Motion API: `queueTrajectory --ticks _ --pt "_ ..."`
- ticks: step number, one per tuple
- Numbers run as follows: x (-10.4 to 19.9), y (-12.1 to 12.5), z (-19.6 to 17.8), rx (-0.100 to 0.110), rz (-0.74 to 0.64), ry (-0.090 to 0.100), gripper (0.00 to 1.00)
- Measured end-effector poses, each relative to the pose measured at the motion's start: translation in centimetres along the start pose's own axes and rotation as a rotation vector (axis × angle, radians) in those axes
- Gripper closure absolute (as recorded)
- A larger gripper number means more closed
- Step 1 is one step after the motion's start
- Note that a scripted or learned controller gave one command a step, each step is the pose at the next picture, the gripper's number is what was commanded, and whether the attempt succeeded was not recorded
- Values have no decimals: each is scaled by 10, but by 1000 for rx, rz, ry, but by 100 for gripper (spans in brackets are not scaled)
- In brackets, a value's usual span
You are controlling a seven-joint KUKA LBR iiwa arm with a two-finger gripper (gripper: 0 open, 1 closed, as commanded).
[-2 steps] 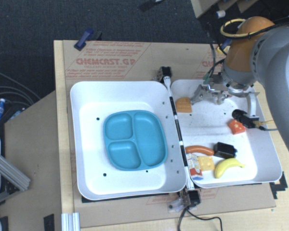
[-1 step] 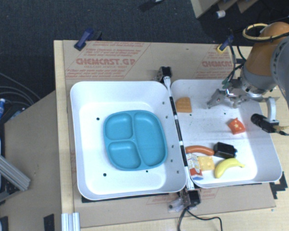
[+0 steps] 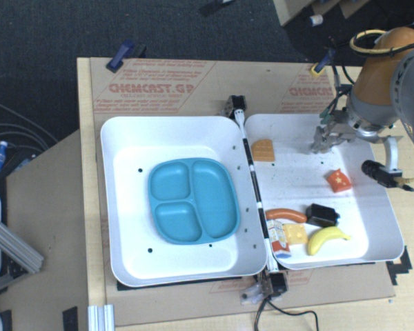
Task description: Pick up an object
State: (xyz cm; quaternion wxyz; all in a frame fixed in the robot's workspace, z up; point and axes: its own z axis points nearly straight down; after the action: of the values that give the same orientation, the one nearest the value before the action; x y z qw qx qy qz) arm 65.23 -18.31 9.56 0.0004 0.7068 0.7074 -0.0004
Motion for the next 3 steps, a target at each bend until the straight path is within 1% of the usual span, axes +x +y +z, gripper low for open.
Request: queueTrajectory --ticks 1,2,3 --pt "0 0 0 1 0 0 0" --pt "-19 14 11 -1 0 0 0" --pt "-19 15 0 -4 -1 -2 100"
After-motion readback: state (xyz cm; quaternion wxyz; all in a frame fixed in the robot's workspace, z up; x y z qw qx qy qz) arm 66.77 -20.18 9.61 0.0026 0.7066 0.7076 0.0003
